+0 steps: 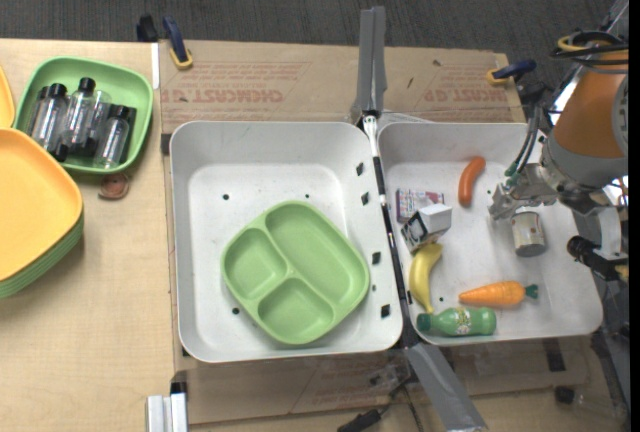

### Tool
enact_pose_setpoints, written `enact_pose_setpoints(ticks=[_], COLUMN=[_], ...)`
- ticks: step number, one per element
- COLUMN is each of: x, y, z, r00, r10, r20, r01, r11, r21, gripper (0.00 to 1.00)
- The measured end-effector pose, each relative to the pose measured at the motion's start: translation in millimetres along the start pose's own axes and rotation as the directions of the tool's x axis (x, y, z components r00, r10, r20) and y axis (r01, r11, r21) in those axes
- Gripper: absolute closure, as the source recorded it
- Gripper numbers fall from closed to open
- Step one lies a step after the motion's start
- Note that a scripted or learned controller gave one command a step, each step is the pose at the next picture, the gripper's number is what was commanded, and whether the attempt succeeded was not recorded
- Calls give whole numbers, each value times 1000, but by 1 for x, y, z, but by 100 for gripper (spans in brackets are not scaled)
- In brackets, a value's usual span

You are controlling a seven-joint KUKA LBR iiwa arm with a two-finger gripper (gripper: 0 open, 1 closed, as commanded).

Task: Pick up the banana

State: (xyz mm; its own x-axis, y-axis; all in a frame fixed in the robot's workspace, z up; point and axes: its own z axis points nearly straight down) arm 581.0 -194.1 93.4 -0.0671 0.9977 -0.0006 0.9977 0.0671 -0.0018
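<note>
hovering gripper (527, 232) (well apart from banana (425, 274))

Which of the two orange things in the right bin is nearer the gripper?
The orange sausage, near the bin's back wall, left of the gripper. The carrot has a green tip and lies farther off, toward the front edge.

You could read red print, upside down, on the cardboard sheet (300, 80) under the bins: it looked like "CHEMCUT", and its other printed words stayed illegible
</note>
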Motion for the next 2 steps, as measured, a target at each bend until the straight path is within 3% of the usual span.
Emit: enact_pose_setpoints(ticks=[1, 2], x=[4, -3], y=[3, 12], z=[1, 1], r00=[998, 986], r10=[-68, 168], r20=[1, 1], r01=[68, -168], r11=[998, 986], r21=[-1, -2], gripper=[100, 100])
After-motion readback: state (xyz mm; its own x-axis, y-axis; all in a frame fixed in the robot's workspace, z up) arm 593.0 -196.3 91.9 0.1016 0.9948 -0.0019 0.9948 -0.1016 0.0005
